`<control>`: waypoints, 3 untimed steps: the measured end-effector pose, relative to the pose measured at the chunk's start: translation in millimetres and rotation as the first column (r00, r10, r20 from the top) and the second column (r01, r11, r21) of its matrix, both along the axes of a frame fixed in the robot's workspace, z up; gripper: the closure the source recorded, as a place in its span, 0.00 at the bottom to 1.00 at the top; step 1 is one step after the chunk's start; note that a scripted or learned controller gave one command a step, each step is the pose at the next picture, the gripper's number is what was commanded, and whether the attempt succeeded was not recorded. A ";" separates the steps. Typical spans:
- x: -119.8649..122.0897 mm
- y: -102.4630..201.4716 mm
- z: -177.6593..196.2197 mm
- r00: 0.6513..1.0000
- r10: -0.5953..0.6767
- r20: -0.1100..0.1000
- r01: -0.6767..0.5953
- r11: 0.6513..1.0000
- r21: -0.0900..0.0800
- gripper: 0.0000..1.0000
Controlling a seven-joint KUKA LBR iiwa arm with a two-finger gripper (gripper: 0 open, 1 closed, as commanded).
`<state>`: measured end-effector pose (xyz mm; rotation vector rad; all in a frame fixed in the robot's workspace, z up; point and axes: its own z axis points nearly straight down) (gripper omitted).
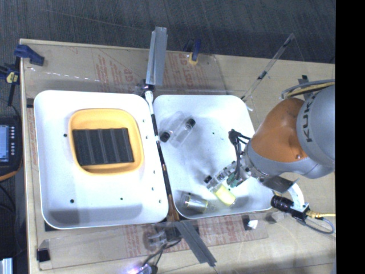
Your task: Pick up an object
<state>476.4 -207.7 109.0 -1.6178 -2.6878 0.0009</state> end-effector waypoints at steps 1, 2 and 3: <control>39.2 3.5 116.3 0.998 -0.062 0.004 0.062 0.998 -0.002 1.00; 135.4 35.1 102.8 0.999 -0.040 0.002 0.040 0.999 -0.002 1.00; 149.0 39.5 94.4 1.000 -0.008 0.005 0.008 1.000 -0.003 1.00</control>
